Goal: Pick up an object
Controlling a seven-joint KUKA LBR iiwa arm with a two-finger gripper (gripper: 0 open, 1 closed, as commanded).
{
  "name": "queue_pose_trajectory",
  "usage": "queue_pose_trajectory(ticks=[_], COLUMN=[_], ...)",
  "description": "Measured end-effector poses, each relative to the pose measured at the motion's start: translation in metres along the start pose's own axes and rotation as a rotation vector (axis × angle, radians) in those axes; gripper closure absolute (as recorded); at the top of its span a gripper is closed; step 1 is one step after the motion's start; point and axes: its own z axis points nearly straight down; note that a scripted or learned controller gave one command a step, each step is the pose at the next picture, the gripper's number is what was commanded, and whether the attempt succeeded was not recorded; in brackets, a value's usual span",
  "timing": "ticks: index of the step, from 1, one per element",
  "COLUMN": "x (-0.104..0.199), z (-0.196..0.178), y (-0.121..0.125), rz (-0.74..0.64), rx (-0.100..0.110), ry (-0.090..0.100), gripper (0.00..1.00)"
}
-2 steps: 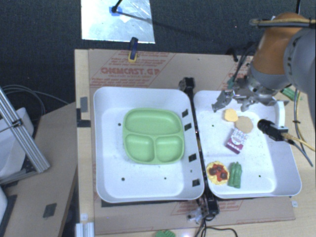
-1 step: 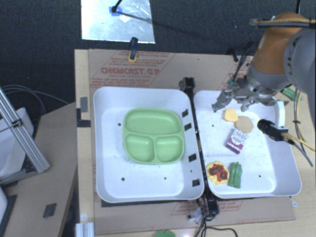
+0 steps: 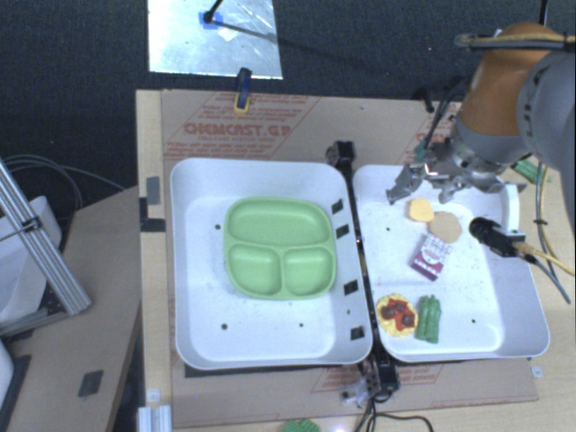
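Bare floor flanks the clustered toys (image 3: 430, 241) in right bin (image 3: 504, 331).

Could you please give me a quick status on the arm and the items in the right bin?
Pincer open, holding nothing, above right bin. Yellow piece just below it, tan piece alongside. Purple packet, pizza slice, green item lie clear.

A green tray (image 3: 278, 247) lies in the left bin (image 3: 193, 268); food toys (image 3: 421, 315) in the right bin (image 3: 513, 322).
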Motion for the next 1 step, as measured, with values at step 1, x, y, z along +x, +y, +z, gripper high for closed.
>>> queue_pose_trajectory(ticks=[1], x=[0.0], z=[0.0], y=[0.0], rz=[0.0], rx=[0.0], ry=[0.0], gripper=[0.0])
